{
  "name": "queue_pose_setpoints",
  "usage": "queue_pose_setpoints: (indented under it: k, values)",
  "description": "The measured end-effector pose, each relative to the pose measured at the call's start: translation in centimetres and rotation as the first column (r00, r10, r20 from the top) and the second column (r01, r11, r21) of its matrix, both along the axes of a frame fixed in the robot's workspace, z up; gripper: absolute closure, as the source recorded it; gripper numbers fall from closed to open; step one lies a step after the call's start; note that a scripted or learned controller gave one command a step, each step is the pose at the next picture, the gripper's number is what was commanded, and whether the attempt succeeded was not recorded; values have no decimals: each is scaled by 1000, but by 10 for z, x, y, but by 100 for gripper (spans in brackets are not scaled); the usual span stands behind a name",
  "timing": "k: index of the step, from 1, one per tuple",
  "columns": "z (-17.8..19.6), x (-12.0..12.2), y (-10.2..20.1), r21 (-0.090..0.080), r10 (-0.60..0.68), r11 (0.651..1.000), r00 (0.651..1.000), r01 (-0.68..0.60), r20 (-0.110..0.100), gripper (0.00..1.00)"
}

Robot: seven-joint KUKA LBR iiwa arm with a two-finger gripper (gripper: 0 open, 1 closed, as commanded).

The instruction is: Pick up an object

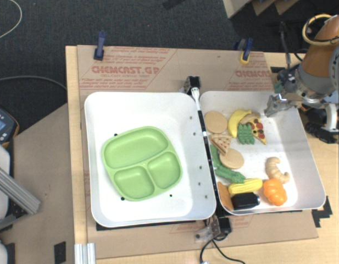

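The right bin [301, 147] holds several toy foods: a yellow banana [237, 121], a pizza slice [259, 130], a green leafy piece [246, 134], two tan round biscuits [216, 121] [232, 159], a wedge sandwich [221, 143], a green vegetable [228, 173], a yellow corn cob [246, 186], a black block [245, 201], an orange fruit [274, 192] and a beige lump [276, 168]. My gripper [278, 104] hangs over the bin's far right corner, up and to the right of the pizza slice, with nothing seen in it.
The left bin [103, 114] holds a green three-compartment tray [142, 161]. A black hinge strip [205, 147] runs between the bins. Two blue clamps [99, 45] [246, 49] grip the board's far edge. The right bin's far right area shows bare white floor.
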State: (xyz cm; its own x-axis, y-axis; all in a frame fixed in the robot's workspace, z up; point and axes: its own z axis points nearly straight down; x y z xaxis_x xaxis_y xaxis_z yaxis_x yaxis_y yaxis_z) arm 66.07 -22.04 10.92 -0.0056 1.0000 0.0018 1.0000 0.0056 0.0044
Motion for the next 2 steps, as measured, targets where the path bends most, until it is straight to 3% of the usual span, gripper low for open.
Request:
queue_pose_setpoints:
  k: [1,2]
  values:
    - [11,1,0,-3,2,1000,1000,-2,3,100]
    - [-27,-61,-4,0,-8,1000,1000,8,-12,100]
